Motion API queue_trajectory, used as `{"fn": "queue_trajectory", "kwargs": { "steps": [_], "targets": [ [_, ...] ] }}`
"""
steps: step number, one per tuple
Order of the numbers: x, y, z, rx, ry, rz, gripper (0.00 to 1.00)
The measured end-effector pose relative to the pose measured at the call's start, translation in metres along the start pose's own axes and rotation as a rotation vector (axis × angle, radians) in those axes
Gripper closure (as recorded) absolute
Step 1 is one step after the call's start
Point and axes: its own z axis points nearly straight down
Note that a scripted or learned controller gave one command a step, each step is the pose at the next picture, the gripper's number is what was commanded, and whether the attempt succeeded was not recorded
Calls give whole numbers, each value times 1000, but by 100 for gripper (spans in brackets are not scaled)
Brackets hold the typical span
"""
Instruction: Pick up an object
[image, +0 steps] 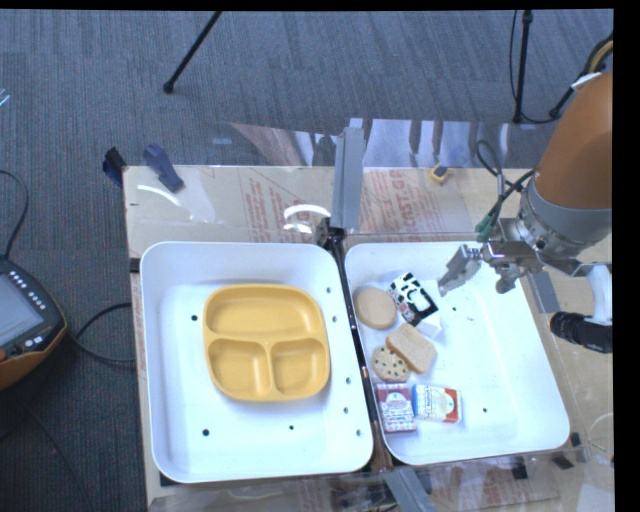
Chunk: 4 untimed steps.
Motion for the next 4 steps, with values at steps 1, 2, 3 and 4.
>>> {"fn": "queue_trajectory", "kwargs": {
  "steps": [1, 2, 3, 4],
  "targets": [
    [18, 63, 111, 13, 2, 1, 0],
    [14, 45, 176, -24, -3, 1, 0],
    [10, 58, 183, -23, -7, 7, 0],
    [7, 62, 168, -37, -9, 12, 100]
  ]
}}
